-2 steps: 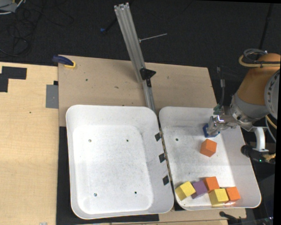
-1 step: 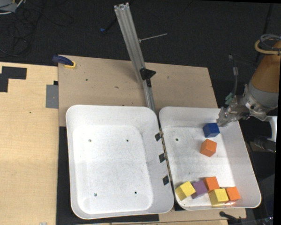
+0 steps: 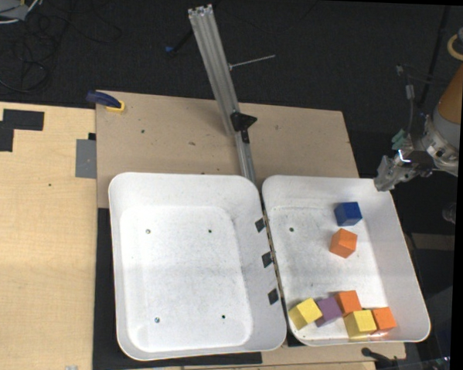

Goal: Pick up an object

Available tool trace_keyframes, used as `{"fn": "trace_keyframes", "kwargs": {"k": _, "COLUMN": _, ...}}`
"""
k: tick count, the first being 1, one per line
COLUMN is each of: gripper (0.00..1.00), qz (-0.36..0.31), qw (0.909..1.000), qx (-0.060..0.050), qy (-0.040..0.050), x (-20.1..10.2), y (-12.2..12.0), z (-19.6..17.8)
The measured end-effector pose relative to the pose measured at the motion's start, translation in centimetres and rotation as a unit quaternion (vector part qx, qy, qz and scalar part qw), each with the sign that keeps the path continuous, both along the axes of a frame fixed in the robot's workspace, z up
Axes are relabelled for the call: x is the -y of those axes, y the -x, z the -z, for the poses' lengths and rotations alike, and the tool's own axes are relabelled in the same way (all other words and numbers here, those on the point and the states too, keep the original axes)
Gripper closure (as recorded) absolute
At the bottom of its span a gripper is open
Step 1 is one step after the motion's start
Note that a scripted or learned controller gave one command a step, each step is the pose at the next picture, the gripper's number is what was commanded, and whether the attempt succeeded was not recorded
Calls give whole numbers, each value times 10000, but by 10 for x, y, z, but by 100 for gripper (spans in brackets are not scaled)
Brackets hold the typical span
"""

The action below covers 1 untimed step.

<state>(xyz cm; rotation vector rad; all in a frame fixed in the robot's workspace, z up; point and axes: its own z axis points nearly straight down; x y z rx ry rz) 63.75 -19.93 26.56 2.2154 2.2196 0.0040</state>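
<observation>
The right bin [image 3: 384,227] holds several small blocks. A blue cube [image 3: 348,213] lies near its far side, with an orange cube [image 3: 343,243] just in front of it. Along the near edge sit a yellow block [image 3: 306,311], a purple block [image 3: 328,308], an orange block [image 3: 348,300], a second yellow block [image 3: 360,323] and another orange one [image 3: 383,317]. My gripper [image 3: 387,174] hangs over the far right corner of this bin, to the right of and beyond the blue cube, with nothing visibly held.
The left bin [image 3: 129,214] stands beside the right one, joined by black clips [image 3: 265,258]. A slanted aluminium rail [image 3: 221,79] rises behind the bins. A blue and yellow clamp [image 3: 106,100] sits at the board's far left corner.
</observation>
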Motion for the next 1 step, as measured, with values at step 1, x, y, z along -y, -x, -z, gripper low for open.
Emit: {"fn": "trace_keyframes", "kwargs": {"k": 1, "gripper": 100, "qz": -13, "qw": 10000, "qx": -32, "qy": -6, "x": -1, "y": -1, "z": 0}}
